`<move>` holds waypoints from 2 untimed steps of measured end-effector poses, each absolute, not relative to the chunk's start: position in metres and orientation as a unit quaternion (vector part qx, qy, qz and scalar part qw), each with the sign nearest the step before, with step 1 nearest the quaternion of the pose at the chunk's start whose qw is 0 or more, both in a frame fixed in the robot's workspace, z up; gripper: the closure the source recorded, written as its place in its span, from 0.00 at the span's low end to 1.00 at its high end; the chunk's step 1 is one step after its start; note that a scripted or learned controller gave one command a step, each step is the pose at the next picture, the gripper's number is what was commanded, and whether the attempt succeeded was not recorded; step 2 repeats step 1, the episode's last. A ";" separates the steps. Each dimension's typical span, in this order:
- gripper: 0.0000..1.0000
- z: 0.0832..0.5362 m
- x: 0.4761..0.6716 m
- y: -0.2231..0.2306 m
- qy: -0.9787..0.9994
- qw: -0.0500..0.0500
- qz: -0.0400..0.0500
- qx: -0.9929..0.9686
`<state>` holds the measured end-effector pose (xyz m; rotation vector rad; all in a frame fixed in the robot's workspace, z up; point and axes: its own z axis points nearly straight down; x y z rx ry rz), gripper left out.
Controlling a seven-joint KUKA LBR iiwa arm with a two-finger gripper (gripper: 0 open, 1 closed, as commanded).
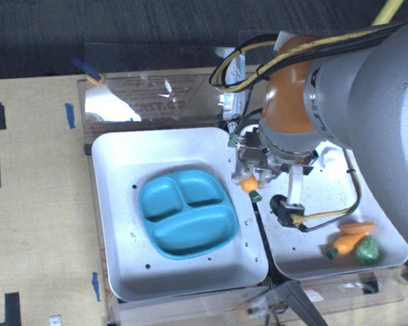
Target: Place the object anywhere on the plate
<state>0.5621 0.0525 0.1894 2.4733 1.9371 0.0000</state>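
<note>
A blue divided plate (187, 213) lies in the left white bin (113, 173). My gripper (250, 179) hangs over the seam between the two bins, just right of the plate's upper right corner. It is shut on a small orange toy carrot (249, 185), whose green end points down toward the front. The carrot sits beside the plate, not over it. The grey arm with its orange band covers much of the right bin (317, 255).
At the front right corner of the right bin lie two orange toy vegetables (348, 243) and a green one (368, 252). A black cable plug (285, 211) dangles below the wrist. A clear panel stands behind the bins.
</note>
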 end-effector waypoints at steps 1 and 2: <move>0.00 0.189 0.562 0.052 0.616 0.000 0.000 0.788; 0.00 0.189 0.562 0.052 0.616 0.000 0.000 0.788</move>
